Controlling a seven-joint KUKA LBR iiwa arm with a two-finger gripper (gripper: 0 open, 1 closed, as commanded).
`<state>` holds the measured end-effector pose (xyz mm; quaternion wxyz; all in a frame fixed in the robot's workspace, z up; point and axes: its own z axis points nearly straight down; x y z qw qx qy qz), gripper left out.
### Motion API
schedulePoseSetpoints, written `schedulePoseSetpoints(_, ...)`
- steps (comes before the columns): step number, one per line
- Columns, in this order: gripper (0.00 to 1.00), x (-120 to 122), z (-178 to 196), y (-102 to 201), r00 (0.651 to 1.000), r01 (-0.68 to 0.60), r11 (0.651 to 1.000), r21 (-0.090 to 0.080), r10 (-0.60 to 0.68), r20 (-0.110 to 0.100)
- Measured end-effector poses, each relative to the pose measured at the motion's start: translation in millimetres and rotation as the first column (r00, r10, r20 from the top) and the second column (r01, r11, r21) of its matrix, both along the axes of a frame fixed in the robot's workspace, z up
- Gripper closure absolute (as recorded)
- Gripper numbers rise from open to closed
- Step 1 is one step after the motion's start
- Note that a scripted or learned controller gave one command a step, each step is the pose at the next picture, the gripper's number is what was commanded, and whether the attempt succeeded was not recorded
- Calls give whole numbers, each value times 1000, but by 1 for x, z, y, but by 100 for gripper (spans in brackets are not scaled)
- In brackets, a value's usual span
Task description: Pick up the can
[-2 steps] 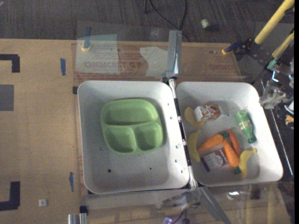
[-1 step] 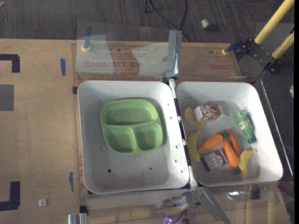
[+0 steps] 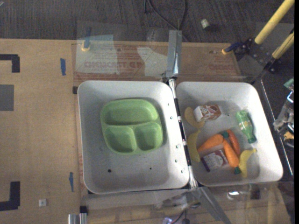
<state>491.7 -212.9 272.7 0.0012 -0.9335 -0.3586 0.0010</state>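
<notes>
Starting at the view's right edge, we see the gripper as a grey, partly cut-off shape just outside the right bin, and we cannot tell whether it is open or shut; nothing lies in it that we can make out. Moving inward, the can lies on its side near the front wall of the right bin, well apart from the gripper. It looks short and stubby, with a dark red label that carries a paler patch, and a whitish end turned toward the left. An orange carrot rests just behind it, and a second orange piece touches its right side. A yellow banana curves just beyond that, near the bin's front right corner. Another yellow piece lies to the can's left, along the bin's left wall. Further back sit a green bottle, tipped over, a small white and red package and a pale yellow slice. The left bin holds a green divided plate. Both bins stand side by side, touching, on the brown bench.
</notes>
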Motion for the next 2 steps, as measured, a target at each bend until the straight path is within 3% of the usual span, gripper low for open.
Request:
schedulePoseSetpoints(1,100,7,148,42,999,34,999,-2,-34,2)
schedulePoseSetpoints(2,100,110,162,9,996,88,996,-3,-88,3)
